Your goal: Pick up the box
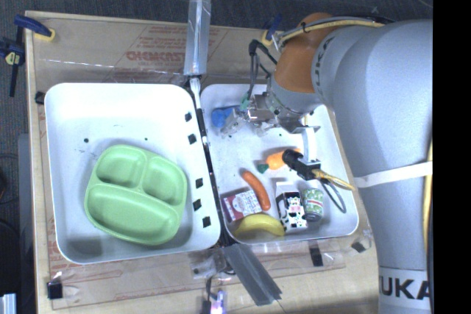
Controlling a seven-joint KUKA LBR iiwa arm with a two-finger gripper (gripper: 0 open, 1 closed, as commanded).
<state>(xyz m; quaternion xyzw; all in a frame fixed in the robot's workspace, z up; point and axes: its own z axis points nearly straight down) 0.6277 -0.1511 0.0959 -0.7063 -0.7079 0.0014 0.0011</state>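
A small maroon box (238,204) lies flat near the front of the right bin (335,147), between a red sausage (255,189) and a banana (259,226). My gripper (243,118) hangs low over the far left part of that bin, well behind the box and apart from it. A blue object (221,116) sits right beside the gripper on its left; whether they touch is unclear. The grey arm with its orange band (294,68) covers the bin's far right corner.
An orange carrot (274,160) lies mid-bin. A cow-patterned carton (292,211) and a green can (314,204) stand at the front right. The left bin (66,106) holds a green divided plate (136,193). A divider (200,151) separates the bins.
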